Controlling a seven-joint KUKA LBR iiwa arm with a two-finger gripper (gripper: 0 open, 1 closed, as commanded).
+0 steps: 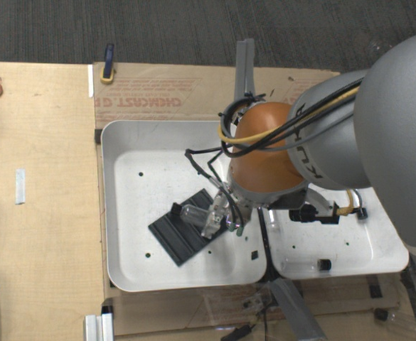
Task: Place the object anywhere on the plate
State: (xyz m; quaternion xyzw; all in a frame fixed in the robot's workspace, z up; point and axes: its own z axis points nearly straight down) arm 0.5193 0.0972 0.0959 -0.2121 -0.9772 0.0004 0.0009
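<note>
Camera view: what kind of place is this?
Likely a robotics lab test bench: a KUKA arm over two white bins, a wooden benchtop with cardboard, and dark carpet behind.

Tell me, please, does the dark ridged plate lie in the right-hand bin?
No, the dark ridged plate lies on the floor of the left bin, under the gripper.

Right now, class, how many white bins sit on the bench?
2. The left bin holds a dark ridged plate. The right bin lies mostly under the arm, so parts of it are hidden.
</note>
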